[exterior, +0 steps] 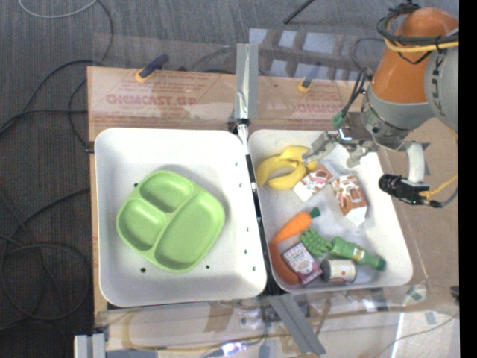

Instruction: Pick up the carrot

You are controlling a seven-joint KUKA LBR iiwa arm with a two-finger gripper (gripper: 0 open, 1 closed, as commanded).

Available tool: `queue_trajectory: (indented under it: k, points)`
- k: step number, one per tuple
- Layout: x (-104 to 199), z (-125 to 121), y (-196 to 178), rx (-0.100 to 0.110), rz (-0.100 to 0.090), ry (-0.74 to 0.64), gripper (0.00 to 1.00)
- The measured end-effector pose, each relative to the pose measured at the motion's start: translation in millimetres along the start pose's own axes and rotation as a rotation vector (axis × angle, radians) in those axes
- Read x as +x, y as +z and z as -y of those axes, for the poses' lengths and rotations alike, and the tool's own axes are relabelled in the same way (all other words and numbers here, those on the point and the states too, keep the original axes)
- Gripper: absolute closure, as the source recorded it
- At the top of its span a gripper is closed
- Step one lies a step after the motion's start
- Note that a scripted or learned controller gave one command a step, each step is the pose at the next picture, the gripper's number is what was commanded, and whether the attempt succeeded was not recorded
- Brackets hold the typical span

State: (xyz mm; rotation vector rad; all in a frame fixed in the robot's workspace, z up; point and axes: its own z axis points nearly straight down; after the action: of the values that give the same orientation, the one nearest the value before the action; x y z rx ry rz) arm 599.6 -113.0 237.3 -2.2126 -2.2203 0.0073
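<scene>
We see the claw (337, 146) hanging over the far part of the right bin (399, 239), its two fingers (322, 145) spread apart with nothing between them. Just to its left lies a banana (279, 169), close to one fingertip, though we cannot tell whether they touch. Directly below the claw sit two small cartons, a white one (314, 182) and a brown-and-white one (349, 197), side by side.

The carrot (292, 227) lies further down from the claw and a little left, in the middle of the right bin, its green top (315, 213) pointing back toward the cartons. Beyond the carrot, nearer the front rim, we see a green bottle (350, 251), a small printed packet (299, 259), a red piece (283, 266) partly under the packet, and a can (339, 270) on its side.

Well to the left of the claw, across the divider, the left bin (119, 151) holds a green sectioned plate (171, 221). Above the claw, the arm's orange band (414, 54) rises at the right. Both bins rest on the worktop (164, 99), lined with cardboard.
</scene>
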Motion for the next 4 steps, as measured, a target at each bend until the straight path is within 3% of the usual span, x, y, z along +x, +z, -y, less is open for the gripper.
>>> queue_trajectory:
  k: [1, 2, 3, 4]
  points:
    - [-5, 10, 52, -0.001, 0.001, -0.084, 0.0]
    - [-2, 67, 146, -0.007, 0.001, -0.104, 0.0]
    - [-1, 68, 139, -0.002, -0.002, -0.104, 1.0]
    - [73, 44, 58, 0.001, 0.003, 0.101, 1.0]
